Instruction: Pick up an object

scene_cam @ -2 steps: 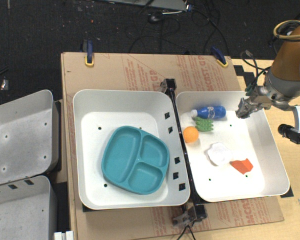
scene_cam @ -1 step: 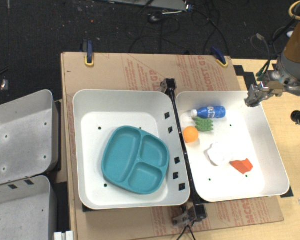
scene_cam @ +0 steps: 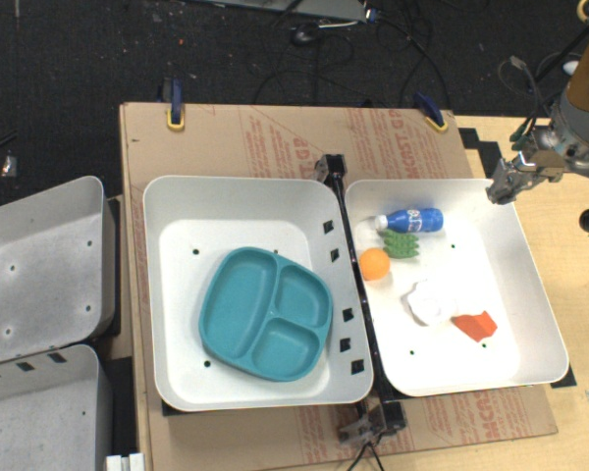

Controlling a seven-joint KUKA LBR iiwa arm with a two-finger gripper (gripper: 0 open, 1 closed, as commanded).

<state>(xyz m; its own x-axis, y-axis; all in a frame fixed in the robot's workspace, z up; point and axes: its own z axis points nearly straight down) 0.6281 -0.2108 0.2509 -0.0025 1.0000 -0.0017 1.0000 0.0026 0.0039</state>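
**Pincer hangs at bin's far corner, 5 objects below**

Seen from above at a slant, 2 shallow white bins sit side by side on the desk [scene_cam: 275, 135], a brown board clipped at its far edge by 2 blue-and-yellow clamps. The left bin [scene_cam: 167, 204] carries a teal divided plate [scene_cam: 265, 312] with 3 compartments, lying flat and filling much of the floor.

The right bin [scene_cam: 530, 292] holds 5 small things. A blue bottle [scene_cam: 412, 220] with a white cap lies on its side toward 11 o'clock in the bin. A green leafy piece [scene_cam: 402, 244] lies just beside it on the near side. An orange ball [scene_cam: 374, 264] rests at 9 o'clock, close to the wall shared with the left bin. A white lump [scene_cam: 425, 303] sits near the middle, and a flat orange-red piece [scene_cam: 475, 326] lies just beside it toward 4 o'clock.

The arm enters at 2 o'clock, and its pincer [scene_cam: 503, 186] hangs over the right bin's far-right corner, well apart from all 5 things. Nothing sits between its fingers; whether they are spread or clenched cannot be told from this view.
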